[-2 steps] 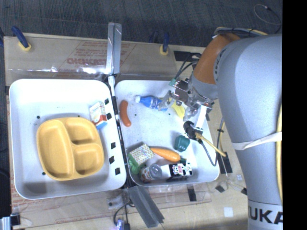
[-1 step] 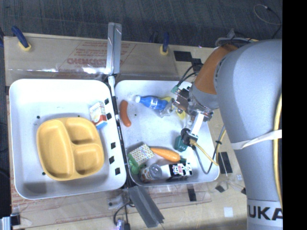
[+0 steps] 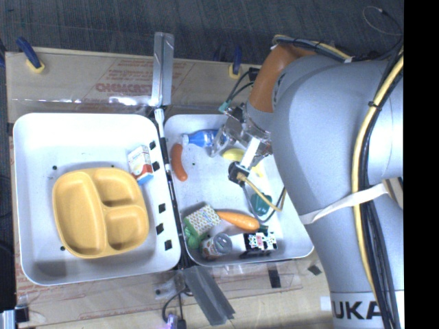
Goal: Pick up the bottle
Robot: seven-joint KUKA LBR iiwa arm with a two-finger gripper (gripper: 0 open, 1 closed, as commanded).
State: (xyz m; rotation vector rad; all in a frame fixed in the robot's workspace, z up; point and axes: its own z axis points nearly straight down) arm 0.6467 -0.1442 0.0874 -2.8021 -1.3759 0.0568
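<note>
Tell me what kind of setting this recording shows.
Probably a lab bench for robot picking trials: two white bins clamped to a board, toy food like a carrot and hotdog, and a grey arm reaching in.

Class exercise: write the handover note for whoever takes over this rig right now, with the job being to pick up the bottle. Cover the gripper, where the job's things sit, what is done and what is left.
Gripper: low over the far part of the right bin; whether it grips anything cannot be told from this view.
Bottle: clear with a blue end, lying on its side at the far end of the right bin, just left of the gripper, next to the sausage.
Left bin: holds the yellow tray and a small carton.
Done: arm brought to the bottle's end of the bin.
Left: grasp the bottle and lift it.
</note>
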